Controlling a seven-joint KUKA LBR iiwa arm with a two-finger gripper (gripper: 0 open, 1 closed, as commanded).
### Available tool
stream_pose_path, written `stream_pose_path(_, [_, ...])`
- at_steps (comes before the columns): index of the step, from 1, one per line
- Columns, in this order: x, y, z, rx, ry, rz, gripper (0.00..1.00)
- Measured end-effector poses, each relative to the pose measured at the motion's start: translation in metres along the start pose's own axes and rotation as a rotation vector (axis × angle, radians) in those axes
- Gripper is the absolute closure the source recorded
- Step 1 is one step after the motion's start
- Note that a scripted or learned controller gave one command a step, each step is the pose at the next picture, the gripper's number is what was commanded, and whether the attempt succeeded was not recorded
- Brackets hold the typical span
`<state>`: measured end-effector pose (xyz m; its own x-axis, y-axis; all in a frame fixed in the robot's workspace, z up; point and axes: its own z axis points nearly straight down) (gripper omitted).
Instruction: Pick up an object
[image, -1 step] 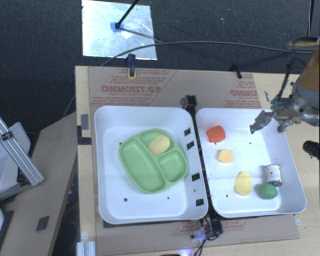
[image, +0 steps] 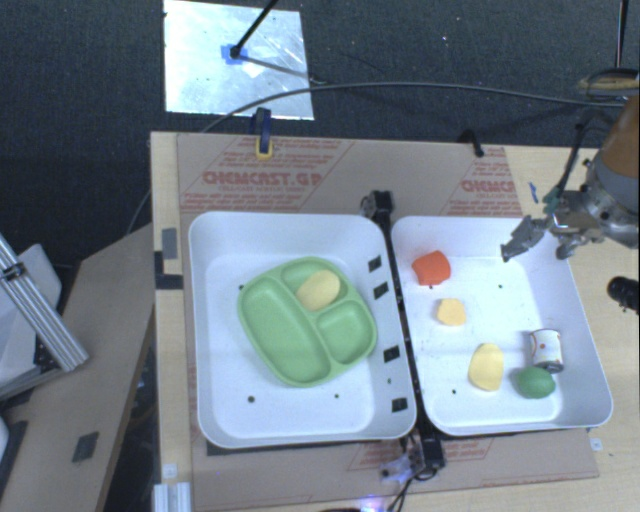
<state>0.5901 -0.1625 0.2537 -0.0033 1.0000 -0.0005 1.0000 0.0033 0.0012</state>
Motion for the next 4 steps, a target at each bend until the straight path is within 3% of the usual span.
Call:
stream_pose_path(3, [0.011, 0.002, 0.171, 0.004, 0.001, 0.002, 0.0])
stream_pose_path(4, [0.01, 0.004, 0.157, -0.003, -0.001, 0.002, 1.0])
